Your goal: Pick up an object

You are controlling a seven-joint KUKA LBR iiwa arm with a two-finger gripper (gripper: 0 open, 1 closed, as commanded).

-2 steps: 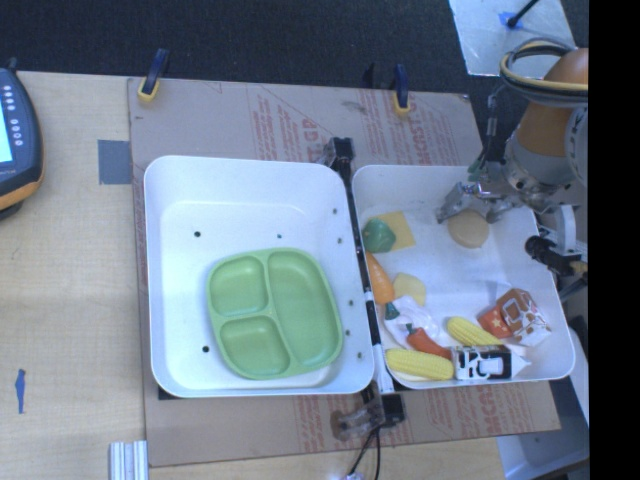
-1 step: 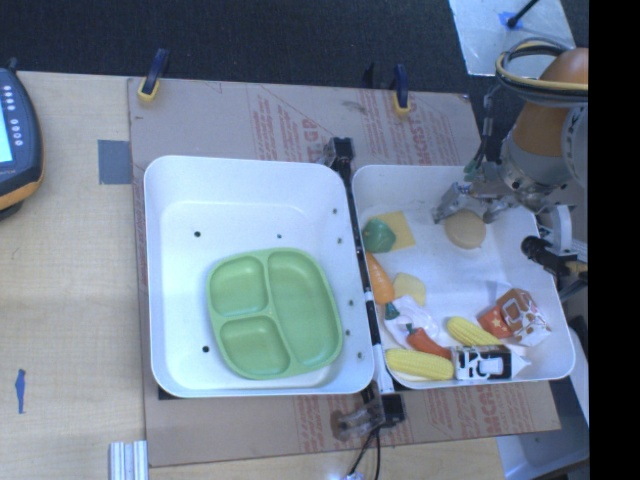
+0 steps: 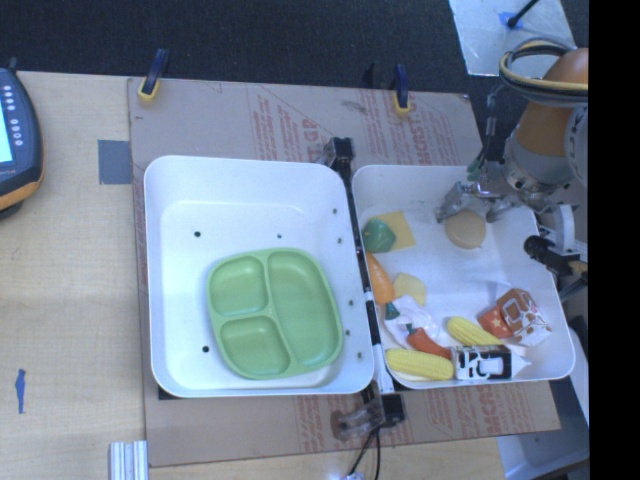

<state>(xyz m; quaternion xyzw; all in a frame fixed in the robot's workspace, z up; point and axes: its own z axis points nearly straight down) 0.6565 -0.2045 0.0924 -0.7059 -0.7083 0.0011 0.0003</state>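
**Pick attempt: gripper down at the tan round piece, nothing lifted yet**

Arm is reaching into the right bin [image 3: 560, 298] from the right, and the gripper [image 3: 470, 204] is sitting low at the bin's far end. The claw is standing spread, metal fingers [image 3: 449, 205] splayed to either side, nothing clamped between them. A tan round object [image 3: 465, 231], bun- or potato-like, is lying just beside the gripper on its near side, touching or nearly touching; can't tell which.

Rest of the clutter, placed off that tan piece:
- green round item [image 3: 378, 234] and yellow flat piece [image 3: 400, 228] are sitting to its left, by the bin divider
- orange carrot-like piece [image 3: 379, 278] is lying nearer the camera and left
- toy corn cob [image 3: 419, 364] and black-and-white packet [image 3: 485, 364] are sitting well apart, at the near wall
- red-and-white wrapped item [image 3: 512, 317] is lying nearer the camera, slightly right

Left bin [image 3: 160, 268] is holding a green divided plate [image 3: 275, 313].

Progress, as I'm reading it: approach done, gripper positioned next to the likely target. Closing, securing and lifting are all still outstanding. Fingers look offset from the piece, so I'm expecting a miss risk.
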